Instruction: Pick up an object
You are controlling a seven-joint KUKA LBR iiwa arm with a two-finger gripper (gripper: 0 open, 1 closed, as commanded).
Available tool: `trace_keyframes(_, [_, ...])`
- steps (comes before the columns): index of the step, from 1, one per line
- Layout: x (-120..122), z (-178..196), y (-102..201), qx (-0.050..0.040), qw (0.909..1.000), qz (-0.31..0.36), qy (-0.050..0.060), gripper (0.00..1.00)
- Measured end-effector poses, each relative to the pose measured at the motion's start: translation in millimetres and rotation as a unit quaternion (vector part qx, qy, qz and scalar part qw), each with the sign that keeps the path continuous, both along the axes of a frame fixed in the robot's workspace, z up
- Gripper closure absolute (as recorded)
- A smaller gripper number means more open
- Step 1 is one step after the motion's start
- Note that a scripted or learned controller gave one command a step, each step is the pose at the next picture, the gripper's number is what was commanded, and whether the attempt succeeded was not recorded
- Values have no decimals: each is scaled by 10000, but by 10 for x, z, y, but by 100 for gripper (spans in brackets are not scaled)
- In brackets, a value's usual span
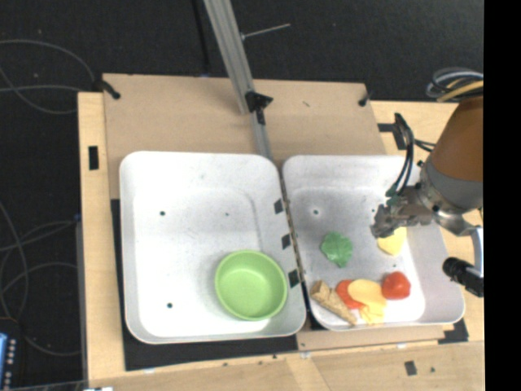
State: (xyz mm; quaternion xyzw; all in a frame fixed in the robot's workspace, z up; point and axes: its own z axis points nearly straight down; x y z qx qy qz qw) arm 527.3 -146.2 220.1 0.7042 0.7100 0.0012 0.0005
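Nearest us, a green bowl (251, 283) sits in the left bin (163, 194), at its near right corner. Along the near edge of the right bin (342, 177) we see a tan piece (329, 300), an orange and yellow cluster (361, 293) and a red piece (396, 285). A green lump (337, 248) lies mid-bin. Our tool (389, 226) hangs right over a pale yellow piece (392, 242); we cannot tell its opening.

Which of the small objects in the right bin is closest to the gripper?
The pale yellow object, lying directly beside the gripper. The green piece, the red one and the rest lie farther away, toward the bin's near edge.
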Motion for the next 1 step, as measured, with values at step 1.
trace_keyframes(1, [105, 95, 590, 4, 10000, 6, -5, 100])
